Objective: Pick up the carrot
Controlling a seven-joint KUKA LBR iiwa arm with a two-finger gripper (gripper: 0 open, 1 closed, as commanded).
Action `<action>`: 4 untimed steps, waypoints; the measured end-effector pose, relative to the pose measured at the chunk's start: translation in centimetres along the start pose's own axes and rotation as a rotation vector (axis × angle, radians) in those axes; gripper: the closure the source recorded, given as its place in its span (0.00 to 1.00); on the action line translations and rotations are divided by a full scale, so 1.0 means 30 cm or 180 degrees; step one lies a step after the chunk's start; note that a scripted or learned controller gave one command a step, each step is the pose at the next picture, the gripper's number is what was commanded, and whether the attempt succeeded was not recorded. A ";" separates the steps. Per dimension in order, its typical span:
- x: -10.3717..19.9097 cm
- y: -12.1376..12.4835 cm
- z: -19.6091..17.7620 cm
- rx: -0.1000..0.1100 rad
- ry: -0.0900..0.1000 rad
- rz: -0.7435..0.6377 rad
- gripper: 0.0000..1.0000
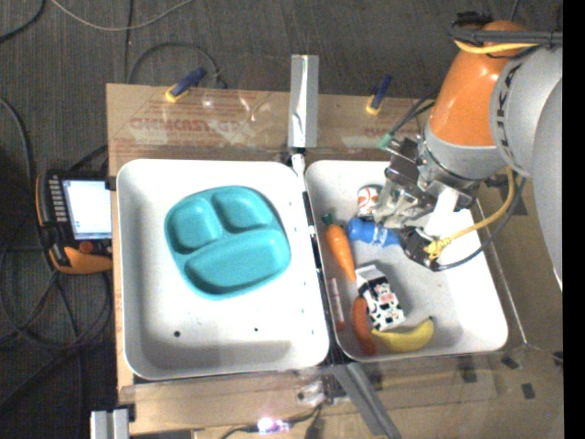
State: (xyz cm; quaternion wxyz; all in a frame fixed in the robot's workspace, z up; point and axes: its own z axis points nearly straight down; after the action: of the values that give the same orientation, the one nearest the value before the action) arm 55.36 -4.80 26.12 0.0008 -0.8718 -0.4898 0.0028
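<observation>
— Orange carrot (341, 252): where do you have it?

— I see it in the right bin (484, 332), along that bin's left wall, lying lengthwise with its green tip toward the far end. It lies flat on the floor of the bin, apart from the gripper.

— And the gripper?

— My gripper (395, 207) is over the far part of the right bin, the arm (494, 80) coming in from the right. Its tip hangs just above a blue thing (369, 234) and close by a small red-and-white can (367, 197). I cannot tell whether it is clenched or released; cabling and wrist hardware hide the tip. I see nothing held.

— What else is in that bin?

— A banana (407, 336) near the front, a red pepper-like thing (362, 326) touching its left end, and a black-and-white cow toy (382, 305) just behind the banana. The blue thing lies just right of the carrot's upper half, very near or touching; I can't say which.

— Left bin?

— The left bin (146, 337) holds a teal divided plate (228, 239), three compartments, set roughly in the middle. A tablet (85, 207) sits left of the bench.
</observation>
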 end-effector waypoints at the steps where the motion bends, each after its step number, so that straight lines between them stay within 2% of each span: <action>1: 0.096 -0.145 0.112 0.0002 -0.0004 0.1999 1.00; 2: -0.038 -0.171 0.161 0.0005 -0.0003 0.2555 1.00; 3: 0.042 -0.300 0.016 -0.0001 0.0000 0.2321 1.00; 4: 0.135 -0.359 0.027 0.0004 -0.0002 0.2599 1.00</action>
State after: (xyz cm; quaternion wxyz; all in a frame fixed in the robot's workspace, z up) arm 48.28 4.26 25.34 0.0000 -0.9946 -0.1035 0.0035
